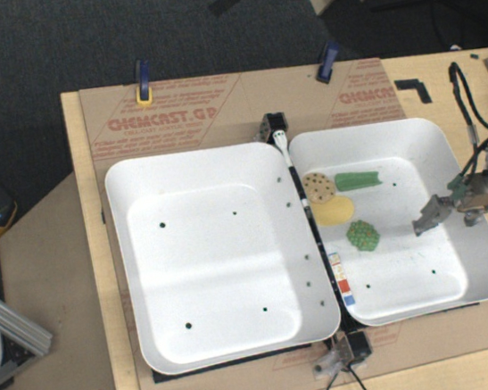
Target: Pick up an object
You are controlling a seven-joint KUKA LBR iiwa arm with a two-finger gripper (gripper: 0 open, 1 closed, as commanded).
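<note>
Several small objects lie in the left part of the right bin point(437, 284). They are a tan round cookie with dark dots point(318, 187), a long green piece point(356, 180), a yellow lemon-like object point(334, 211) and a green bumpy ball point(362, 236). My gripper point(435, 210) hangs low over the right side of that bin. It is well to the right of the green ball and apart from every object. Nothing is seen in its grasp.
The left bin point(155, 328) stands beside the right one, with a black divider strip point(304, 208) between them. Both rest on a cardboard sheet point(213, 104) held by blue clamps at the back. Cables point(466, 104) run along the right edge.
</note>
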